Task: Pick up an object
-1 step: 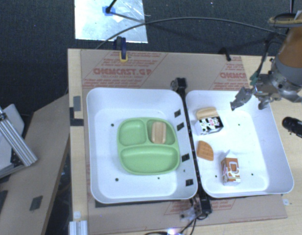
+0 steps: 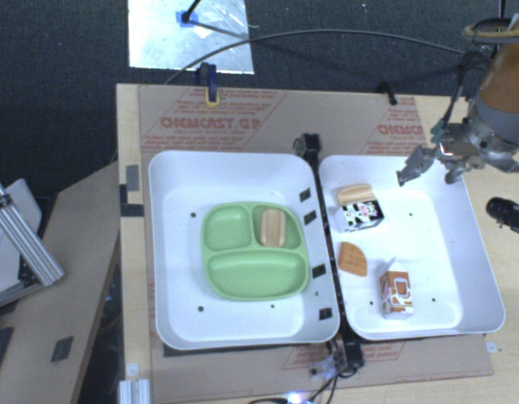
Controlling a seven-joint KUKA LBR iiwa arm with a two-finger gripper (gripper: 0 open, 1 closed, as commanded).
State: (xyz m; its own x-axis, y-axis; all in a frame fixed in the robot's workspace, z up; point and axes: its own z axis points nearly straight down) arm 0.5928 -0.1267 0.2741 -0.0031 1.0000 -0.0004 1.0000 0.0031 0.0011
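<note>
The right bin (image 2: 461, 251) holds a tan bread-like piece (image 2: 355, 194), a black-and-white patterned box (image 2: 362, 215), an orange-brown flat cookie-like piece (image 2: 352, 258) and an orange-and-white carton (image 2: 396, 293). My gripper (image 2: 434, 168) hangs over the bin's far right corner, above and to the right of those objects, open, with nothing between its fingers. In the left bin (image 2: 171, 225) lies a green divided plate (image 2: 255, 251) with a tan bun-like piece (image 2: 272, 226) in its upper right compartment.
A black divider with clips (image 2: 325, 242) runs between the bins. Cardboard (image 2: 242, 116) lies under both bins. A cable arcs over the bench's far edge. An aluminium rail (image 2: 23, 234) stands at the left. A foil sheet (image 2: 188, 23) lies on the dark floor.
</note>
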